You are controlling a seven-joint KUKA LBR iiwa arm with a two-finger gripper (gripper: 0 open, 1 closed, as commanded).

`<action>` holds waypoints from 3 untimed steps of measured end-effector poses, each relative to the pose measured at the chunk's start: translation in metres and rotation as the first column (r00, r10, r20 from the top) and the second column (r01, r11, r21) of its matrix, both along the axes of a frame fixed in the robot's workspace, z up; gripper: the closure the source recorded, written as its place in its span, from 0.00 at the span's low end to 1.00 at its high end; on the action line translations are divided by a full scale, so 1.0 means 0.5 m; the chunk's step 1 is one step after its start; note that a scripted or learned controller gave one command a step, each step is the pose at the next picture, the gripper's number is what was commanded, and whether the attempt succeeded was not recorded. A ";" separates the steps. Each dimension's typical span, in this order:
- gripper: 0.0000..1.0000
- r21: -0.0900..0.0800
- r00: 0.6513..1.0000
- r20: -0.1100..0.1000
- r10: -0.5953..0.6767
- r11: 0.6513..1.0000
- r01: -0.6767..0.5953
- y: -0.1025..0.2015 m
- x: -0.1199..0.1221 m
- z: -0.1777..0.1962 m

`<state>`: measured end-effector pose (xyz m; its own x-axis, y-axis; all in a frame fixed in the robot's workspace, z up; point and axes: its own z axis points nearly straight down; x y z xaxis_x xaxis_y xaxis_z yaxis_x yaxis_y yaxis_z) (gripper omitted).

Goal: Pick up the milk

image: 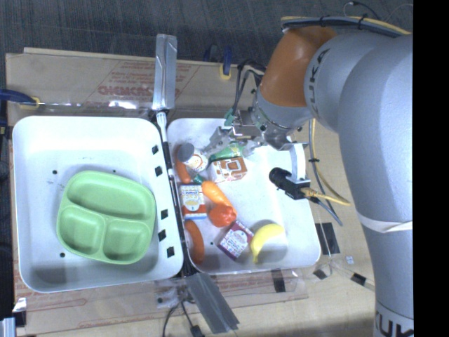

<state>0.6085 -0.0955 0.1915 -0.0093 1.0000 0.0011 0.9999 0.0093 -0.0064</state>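
Bench: brown cardboard (84, 72) lies under two white bins set side by side; dark floor runs along the top.
Left bin (42, 139): I see one green divided plate (106, 217) in it, with bare white floor along its upper and left sides.
Right bin (298, 251): crowded along its left and middle. An orange carrot (217, 202), a purple packet (235, 241) and a yellow banana (264, 239) sit toward the near edge, a small labelled box (193, 201) by the divider.
Milk (230, 167): what I take for it is the small carton with a brown-and-white label, upper middle of the right bin, just below the gripper.
Gripper (235, 137): low over the right bin's far side, close above the carton; I cannot tell how its jaws stand.
Open room: the right bin's right-hand floor, beside the banana, is bare.
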 end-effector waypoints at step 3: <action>1.00 -0.001 0.994 0.004 0.108 0.994 -0.108 -0.113 0.097 -0.051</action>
<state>0.6569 -0.1518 0.1658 -0.1174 0.9931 0.0001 0.9931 0.1174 -0.0020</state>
